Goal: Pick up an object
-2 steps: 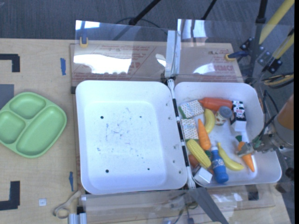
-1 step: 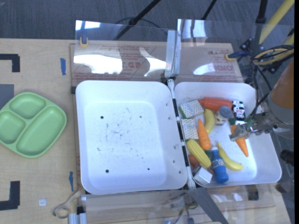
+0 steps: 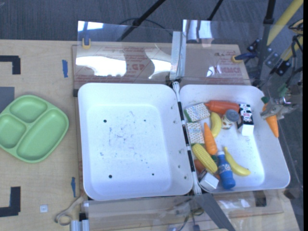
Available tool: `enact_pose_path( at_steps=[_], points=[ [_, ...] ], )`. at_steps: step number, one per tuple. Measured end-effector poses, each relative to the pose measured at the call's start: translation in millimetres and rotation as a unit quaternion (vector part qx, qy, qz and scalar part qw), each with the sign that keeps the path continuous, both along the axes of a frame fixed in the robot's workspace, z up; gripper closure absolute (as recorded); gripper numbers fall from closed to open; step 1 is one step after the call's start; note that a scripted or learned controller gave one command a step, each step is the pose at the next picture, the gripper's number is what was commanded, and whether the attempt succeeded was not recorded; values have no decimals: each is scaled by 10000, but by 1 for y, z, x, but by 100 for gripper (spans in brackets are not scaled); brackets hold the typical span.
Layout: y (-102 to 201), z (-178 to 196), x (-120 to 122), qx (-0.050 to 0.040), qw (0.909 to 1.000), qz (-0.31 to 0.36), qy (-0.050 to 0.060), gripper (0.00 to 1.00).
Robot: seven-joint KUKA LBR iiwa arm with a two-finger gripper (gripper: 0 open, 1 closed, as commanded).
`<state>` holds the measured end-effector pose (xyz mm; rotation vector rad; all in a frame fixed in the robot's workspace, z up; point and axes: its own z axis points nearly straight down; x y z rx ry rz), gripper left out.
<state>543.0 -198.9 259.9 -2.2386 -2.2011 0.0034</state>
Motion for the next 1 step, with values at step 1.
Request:
enact_pose_path(
  at_steps=[1],
  points=[
    [63, -38, -11, 16, 9926, 1215, 14, 100]
  ],
)
